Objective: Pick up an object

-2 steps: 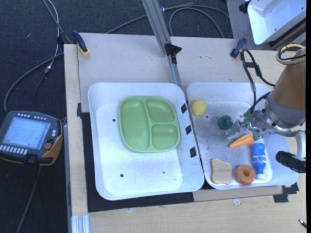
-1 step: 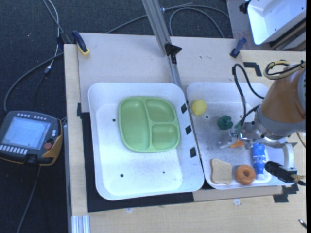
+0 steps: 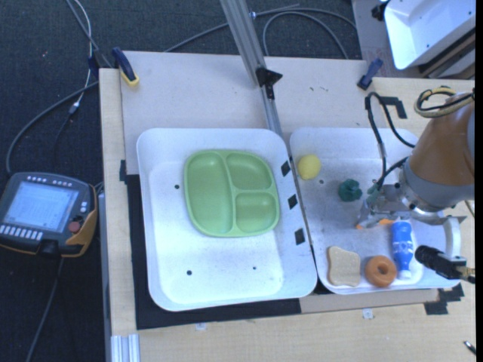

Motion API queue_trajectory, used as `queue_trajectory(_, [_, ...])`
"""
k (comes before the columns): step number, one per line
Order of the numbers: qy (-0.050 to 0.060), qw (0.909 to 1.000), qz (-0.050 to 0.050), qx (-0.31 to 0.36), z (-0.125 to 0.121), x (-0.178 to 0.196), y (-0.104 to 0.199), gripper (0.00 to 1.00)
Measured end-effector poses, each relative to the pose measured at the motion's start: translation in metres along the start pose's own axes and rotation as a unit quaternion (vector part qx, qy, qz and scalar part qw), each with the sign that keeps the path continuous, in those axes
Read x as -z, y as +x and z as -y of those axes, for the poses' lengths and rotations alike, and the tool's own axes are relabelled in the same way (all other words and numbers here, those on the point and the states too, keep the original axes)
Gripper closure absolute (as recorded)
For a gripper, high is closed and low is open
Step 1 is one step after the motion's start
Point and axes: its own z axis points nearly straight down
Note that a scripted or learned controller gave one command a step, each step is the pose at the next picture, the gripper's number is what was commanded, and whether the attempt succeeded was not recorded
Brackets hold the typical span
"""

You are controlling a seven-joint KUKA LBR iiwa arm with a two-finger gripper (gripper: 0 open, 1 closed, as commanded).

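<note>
A pale wooden bench (image 3: pixel 196 89) stands on dark carpet (image 3: pixel 45 89); cables (image 3: pixel 75 21) trail left of it toward a teach pendant (image 3: pixel 45 213).

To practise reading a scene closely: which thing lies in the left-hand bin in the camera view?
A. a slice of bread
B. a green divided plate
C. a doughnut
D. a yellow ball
B: the green divided plate lies alone in the left bin, while the yellow ball, slice of bread and doughnut all lie in the right bin.
</note>
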Motion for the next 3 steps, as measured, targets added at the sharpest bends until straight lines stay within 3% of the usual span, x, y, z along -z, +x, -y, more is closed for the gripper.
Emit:
queue_trajectory(2, [-0.002,1.0000,0.001,0.001,-0.006,0.077,-0.005,1.00])
queue_trajectory(3, [-0.001,1.0000,0.000,0.004,-0.015,0.083,0.051,1.00])
